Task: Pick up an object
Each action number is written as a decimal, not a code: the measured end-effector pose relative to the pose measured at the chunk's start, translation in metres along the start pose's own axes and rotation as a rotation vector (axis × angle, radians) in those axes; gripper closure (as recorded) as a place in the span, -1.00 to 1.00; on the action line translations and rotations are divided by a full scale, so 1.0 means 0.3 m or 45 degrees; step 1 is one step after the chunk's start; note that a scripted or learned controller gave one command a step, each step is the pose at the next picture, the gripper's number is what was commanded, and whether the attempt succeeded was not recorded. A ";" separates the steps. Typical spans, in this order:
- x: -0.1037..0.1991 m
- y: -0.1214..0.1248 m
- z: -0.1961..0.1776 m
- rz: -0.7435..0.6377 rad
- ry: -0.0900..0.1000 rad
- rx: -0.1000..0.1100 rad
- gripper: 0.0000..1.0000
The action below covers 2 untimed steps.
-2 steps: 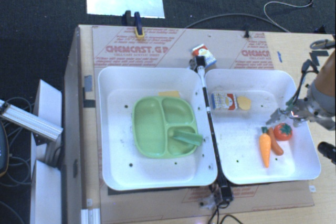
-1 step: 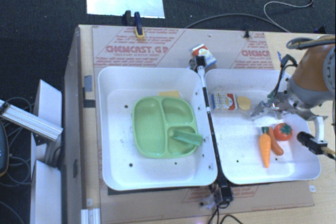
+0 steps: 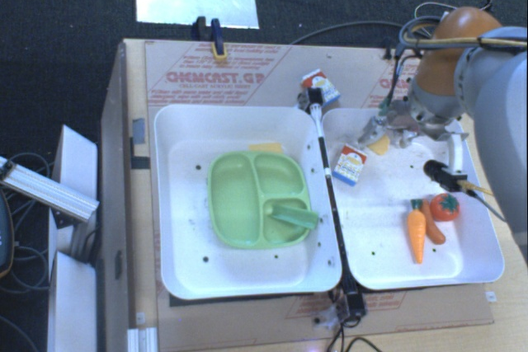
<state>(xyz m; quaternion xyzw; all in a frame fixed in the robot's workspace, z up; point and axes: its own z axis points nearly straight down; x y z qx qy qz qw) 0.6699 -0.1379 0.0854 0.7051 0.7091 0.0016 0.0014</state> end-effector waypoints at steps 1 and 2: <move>-0.005 -0.001 -0.035 -0.003 -0.002 0.002 1.00; 0.163 0.003 -0.394 0.000 -0.001 -0.003 1.00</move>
